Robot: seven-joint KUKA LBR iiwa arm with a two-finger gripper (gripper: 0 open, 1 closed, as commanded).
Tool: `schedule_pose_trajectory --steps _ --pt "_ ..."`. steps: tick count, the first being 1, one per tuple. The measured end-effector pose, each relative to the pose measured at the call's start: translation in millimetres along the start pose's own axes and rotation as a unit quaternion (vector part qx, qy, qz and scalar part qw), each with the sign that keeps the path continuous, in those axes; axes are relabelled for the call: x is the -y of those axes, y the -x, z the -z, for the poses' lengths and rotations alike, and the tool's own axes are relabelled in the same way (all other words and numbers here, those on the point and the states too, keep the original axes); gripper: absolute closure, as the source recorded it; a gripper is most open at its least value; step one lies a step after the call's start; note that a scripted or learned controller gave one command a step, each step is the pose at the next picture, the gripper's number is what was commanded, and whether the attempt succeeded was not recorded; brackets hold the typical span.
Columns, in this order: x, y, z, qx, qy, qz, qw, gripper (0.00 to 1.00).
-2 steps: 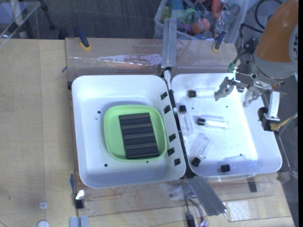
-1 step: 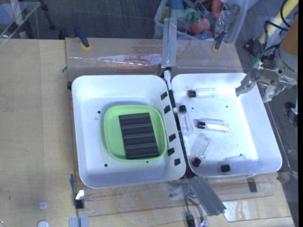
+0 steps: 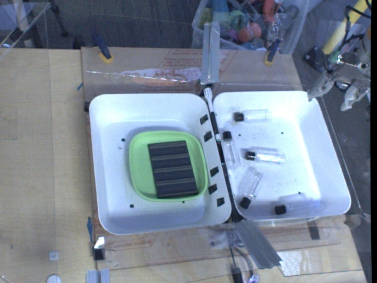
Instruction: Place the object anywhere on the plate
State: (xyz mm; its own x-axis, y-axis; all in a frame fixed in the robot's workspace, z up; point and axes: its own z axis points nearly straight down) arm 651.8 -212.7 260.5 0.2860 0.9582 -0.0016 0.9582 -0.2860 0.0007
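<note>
Gripper [image 3: 340,86]: parked far right, just outside the right bin [image 3: 321,158]; blurred, can't tell whether it's spread or closed.
Block [image 3: 172,170]: dark, ribbed, lying flat mid-plate, nothing holding it.
Plate [image 3: 136,171]: green, in the left bin [image 3: 106,158].
Vials [image 3: 265,156]: scattered in the right bin, untouched.
Status: placement looks done, which likely explains why the arm is clear.

Clear vials [image 3: 264,155] in the right bin [image 3: 330,175], centre-right of frame: bodies too faint against white to trace, caps alone distinct. Clear tub of toys [image 3: 250,10] at top centre: cropped by the upper edge, contents blurred. Gripper [image 3: 347,78] at far right: blurred, partly cropped.
</note>
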Motion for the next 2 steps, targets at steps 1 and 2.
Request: schedule_pose_trajectory --steps 1,2 --pt "-15.5 -3.2 74.7 0.0 0.0 -0.007 1.0 0.0" --pt "-11.9 -13.9 175.8 0.0 0.001 -0.009 1.0 0.0"
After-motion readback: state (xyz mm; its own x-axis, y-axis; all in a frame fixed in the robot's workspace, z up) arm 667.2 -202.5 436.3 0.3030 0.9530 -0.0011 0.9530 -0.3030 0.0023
